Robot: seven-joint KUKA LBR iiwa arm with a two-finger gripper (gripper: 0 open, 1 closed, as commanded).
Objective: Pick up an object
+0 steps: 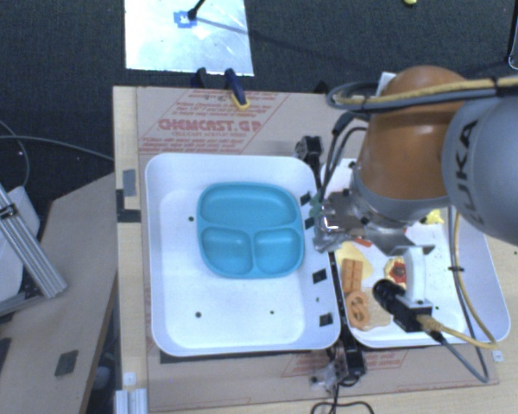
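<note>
In the right bin (494, 317), close by its left wall, lies a cluster of toy food: an orange ridged strip (352, 276), long axis running near to far, a brown pretzel-shaped piece (360, 307) just nearer, and a red piece (397, 270) to the right. The wrist (388, 205) hangs over the bin's far part, so the strip likely sits just on the near side of the jaws. Whether the jaws are released or clenched cannot be told. A blue plate (246, 229) rests in the left bin (173, 317).
</note>
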